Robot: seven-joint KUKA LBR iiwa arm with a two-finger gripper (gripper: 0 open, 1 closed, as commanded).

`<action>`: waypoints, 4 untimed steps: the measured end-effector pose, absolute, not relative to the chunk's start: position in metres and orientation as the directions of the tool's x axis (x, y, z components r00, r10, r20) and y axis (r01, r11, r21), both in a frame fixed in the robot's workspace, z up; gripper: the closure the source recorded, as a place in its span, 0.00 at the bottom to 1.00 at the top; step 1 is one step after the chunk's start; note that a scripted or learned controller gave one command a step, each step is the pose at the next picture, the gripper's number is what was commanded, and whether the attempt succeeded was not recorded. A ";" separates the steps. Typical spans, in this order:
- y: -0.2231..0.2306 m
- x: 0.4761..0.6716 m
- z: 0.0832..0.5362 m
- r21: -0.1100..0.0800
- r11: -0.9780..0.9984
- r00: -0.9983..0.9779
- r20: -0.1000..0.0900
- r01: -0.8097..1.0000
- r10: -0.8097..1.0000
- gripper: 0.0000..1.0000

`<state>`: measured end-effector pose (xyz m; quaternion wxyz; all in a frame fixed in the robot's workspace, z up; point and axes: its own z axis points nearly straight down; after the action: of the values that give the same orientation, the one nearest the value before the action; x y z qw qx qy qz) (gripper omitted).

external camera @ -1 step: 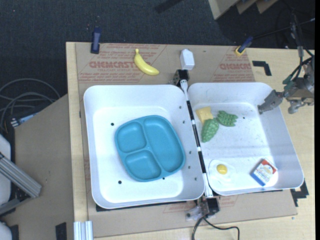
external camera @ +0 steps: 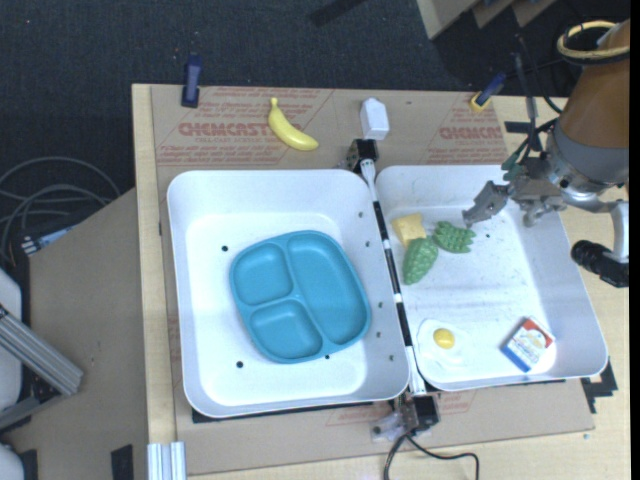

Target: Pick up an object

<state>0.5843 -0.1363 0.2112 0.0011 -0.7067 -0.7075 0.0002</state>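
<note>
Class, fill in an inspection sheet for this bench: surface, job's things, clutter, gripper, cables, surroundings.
Surface: cardboard-topped bench with left bin and right bin.
Job's things: right bin holds yellow block, two green pieces, fried egg toy, small carton.
Clutter: blue tray in left bin; banana on bench.
Gripper: gripper above right bin, near green pieces; holds nothing seen.
Cables: coil on floor at left.
Surroundings: dark carpet.

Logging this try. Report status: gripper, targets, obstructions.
Gripper over right bin, nothing seen held. Nearest: green toys, yellow block just left. Egg and carton at front; nothing blocks.
</note>
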 end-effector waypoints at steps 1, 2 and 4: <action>-0.107 0.611 0.090 -0.002 0.000 0.000 0.001 1.000 1.000 0.00; -0.099 0.655 0.086 -0.011 0.001 -0.001 -0.003 1.000 1.000 0.00; -0.148 0.663 0.084 -0.018 0.001 -0.001 0.001 1.000 1.000 0.00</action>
<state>0.6632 -0.1483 0.0845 0.0069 -0.7066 -0.7076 0.0061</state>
